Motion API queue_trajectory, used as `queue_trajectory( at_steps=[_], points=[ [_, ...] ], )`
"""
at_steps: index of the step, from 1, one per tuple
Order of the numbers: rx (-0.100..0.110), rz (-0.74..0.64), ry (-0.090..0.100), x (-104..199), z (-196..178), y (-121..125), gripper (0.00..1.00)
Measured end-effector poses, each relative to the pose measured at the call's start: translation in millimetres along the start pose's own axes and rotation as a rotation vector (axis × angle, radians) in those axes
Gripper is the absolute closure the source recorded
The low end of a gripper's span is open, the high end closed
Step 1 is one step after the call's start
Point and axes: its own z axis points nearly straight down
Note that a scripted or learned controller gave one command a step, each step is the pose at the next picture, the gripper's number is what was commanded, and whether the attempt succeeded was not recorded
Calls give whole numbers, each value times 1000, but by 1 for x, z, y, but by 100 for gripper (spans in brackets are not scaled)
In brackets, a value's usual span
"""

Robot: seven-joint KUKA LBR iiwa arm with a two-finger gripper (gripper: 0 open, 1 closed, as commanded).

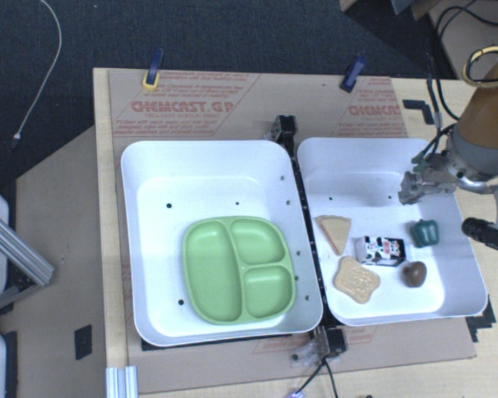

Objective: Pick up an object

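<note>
Several small things lie in the right bin [349,166]: a pale tan wedge [335,231], a toast-like slice [356,279], a small black-and-white packet [381,250], a teal green piece [424,233] and a brown lump [413,274]. The arm, with its orange band [486,121], comes in from the right. My gripper [410,190] hangs over the bin's upper right part, above and a little left of the teal piece. I see nothing held in it.
The left bin [149,181] holds a green divided plate [236,269]. A black divider clamp [284,128] sits between the bins at the back. Cardboard [232,98] with blue and yellow clips lies under both bins. A black part [484,232] sticks in at the right rim.
</note>
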Motion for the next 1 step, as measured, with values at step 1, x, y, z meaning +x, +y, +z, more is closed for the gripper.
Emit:
queue_trajectory(
  at_steps=[1],
  points=[
    [1, 1, 0, -7, -47, -4, 100]
  ],
)
